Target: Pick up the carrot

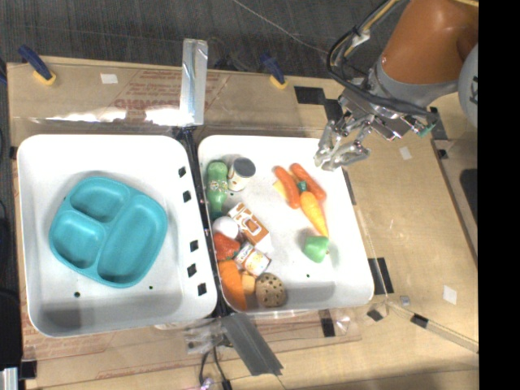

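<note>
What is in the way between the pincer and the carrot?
Nothing visible. The pincer hangs over the right bin's upper right corner, and the carrot lies uncovered below it, though red-orange toy pieces touch its top end.

A teal divided plate [108,231] (three compartments) lies in the left bin [32,218].
</note>
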Robot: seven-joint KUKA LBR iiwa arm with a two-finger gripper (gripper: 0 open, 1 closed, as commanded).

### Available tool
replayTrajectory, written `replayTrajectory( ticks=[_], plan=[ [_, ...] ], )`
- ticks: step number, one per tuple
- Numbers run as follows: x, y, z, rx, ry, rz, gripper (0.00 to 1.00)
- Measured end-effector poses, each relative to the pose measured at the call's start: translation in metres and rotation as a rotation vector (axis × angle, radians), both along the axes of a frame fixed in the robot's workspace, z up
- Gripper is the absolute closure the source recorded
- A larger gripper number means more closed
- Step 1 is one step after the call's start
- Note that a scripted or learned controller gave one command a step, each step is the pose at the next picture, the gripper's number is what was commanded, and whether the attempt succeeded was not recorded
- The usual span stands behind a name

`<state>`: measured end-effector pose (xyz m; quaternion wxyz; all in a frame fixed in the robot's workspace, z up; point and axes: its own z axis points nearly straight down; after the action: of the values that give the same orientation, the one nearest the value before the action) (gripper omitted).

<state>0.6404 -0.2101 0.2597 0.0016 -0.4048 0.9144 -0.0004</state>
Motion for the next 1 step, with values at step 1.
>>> replayTrajectory(
  ticks=[1],
  plan=[
    [-0.1133, 0.0008, -0.0683, 0.001, 0.006, 0.316, 1.0]
  ],
)
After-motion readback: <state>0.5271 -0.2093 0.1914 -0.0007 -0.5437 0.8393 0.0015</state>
